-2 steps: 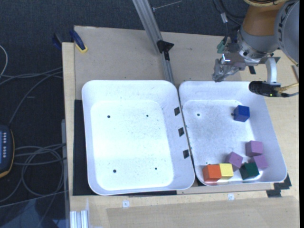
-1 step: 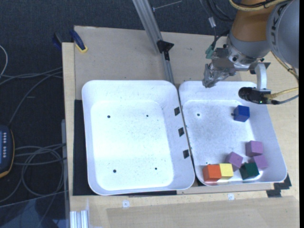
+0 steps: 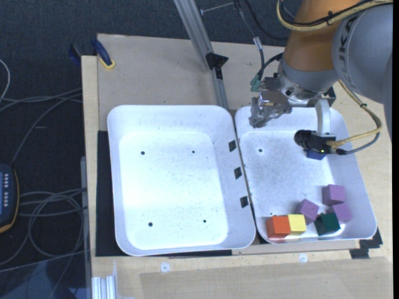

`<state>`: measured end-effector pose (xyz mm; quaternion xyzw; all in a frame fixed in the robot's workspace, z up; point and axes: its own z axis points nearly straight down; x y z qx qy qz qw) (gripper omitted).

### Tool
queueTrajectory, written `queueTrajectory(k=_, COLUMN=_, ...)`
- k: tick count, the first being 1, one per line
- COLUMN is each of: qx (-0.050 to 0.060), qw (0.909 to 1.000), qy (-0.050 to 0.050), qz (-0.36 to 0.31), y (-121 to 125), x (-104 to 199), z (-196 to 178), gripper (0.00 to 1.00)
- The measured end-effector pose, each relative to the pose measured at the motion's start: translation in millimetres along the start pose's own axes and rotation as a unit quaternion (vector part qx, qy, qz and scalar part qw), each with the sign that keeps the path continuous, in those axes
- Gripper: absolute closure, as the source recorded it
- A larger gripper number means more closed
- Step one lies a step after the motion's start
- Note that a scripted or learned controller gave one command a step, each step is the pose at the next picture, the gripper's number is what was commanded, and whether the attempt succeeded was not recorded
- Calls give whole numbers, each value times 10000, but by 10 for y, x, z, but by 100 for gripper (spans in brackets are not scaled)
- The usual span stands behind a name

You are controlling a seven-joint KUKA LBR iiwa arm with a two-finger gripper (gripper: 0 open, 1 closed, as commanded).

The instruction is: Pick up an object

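Several small blocks lie in the near corner of the right bin (image 3: 280,173): an orange one (image 3: 278,226), a yellow one (image 3: 297,223), a dark green one (image 3: 326,223) and three purple ones (image 3: 335,194) (image 3: 308,207) (image 3: 343,212). Something small and blue (image 3: 317,155) peeks out below a black fitting (image 3: 308,139) on the arm. My gripper (image 3: 261,116) hangs over the bin's far left corner, well away from the blocks. Nothing shows in it.
The left bin (image 3: 168,179) sits beside the right one, with a row of black clips (image 3: 237,172) on the rims between them. A slanted metal pole (image 3: 194,33) rises behind the bins. A blue and yellow clamp (image 3: 103,53) grips the bench's far left corner.
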<state>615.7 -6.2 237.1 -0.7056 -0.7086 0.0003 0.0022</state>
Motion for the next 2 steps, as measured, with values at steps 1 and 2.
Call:
queueTrajectory(k=1, qx=-3, qw=10000, qy=4, qz=-10, y=-272, x=483, z=-107, gripper=100)
queueTrajectory(k=2, qx=2, qw=10000, qy=-1, qz=-8, y=-424, x=972, z=-14, gripper=100)
